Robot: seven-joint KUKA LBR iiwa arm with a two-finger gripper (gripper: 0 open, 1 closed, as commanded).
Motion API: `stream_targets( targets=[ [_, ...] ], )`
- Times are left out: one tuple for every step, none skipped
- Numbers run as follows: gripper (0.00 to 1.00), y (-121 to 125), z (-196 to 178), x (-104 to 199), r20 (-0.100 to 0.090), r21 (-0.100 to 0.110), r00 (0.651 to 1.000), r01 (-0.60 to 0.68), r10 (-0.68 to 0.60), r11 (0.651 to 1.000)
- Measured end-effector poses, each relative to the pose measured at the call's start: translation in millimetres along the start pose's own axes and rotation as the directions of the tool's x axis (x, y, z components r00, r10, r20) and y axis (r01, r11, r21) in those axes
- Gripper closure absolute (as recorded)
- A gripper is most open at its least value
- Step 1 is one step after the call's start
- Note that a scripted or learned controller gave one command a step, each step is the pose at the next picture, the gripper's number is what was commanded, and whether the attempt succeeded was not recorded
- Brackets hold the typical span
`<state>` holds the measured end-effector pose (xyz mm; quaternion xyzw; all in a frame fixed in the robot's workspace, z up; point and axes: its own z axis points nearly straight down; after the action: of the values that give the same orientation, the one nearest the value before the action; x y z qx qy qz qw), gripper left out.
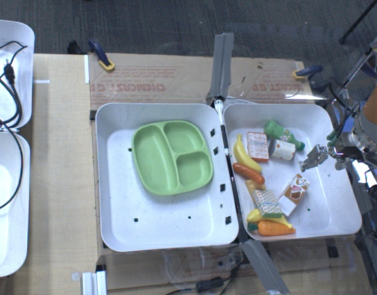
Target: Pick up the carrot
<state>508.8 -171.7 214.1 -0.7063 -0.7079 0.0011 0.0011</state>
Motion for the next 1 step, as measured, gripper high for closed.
stream_targets(
  targets=[
    [0.00, 9.3, 123.2, 67.0, 0.000, -0.002, 0.812, 0.584, -0.584, 0.812]
  ],
)
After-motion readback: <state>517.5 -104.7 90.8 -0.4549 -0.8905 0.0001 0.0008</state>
